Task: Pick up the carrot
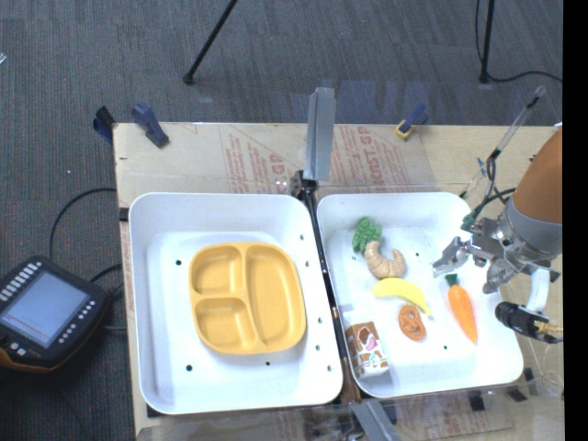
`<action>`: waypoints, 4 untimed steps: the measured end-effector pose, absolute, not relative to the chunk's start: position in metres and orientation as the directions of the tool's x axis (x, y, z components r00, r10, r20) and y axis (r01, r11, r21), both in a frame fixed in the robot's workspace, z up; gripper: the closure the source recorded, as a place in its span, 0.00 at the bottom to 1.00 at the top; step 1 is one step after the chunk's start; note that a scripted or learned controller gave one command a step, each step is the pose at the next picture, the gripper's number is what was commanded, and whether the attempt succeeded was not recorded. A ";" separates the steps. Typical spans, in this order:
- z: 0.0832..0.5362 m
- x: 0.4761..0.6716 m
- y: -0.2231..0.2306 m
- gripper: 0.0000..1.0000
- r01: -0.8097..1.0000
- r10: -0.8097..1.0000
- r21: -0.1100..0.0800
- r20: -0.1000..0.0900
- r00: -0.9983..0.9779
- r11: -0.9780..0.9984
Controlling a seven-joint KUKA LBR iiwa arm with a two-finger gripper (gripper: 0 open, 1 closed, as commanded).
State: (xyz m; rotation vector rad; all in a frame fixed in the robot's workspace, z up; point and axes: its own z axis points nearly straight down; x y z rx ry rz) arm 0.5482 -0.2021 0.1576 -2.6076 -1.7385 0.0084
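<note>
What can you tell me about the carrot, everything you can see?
The carrot is a small toy-like one, bright orange with a little green top. It lies flat on the floor of the right-hand white bin, near the right wall, green end up toward the gripper and tip pointing down-right. It looks smooth and whole. A round orange piece lies just left of it, apart.

The arm [540,205] is grey with a rounded orange band above the wrist. Below it sits a cluster of silver metal parts and black cables. The gripper [473,263] is bare grey metal, angular, with dark fittings.
</note>
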 end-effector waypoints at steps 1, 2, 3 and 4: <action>0.174 0.554 -0.198 0.00 0.977 0.977 -0.002 0.000 0.213 -0.213; 0.086 0.536 -0.201 0.00 0.959 0.959 -0.015 0.006 0.284 -0.284; 0.097 0.536 -0.204 1.00 0.957 0.957 -0.013 0.006 0.290 -0.290; 0.219 0.580 -0.195 1.00 0.999 0.999 0.003 0.000 0.042 -0.042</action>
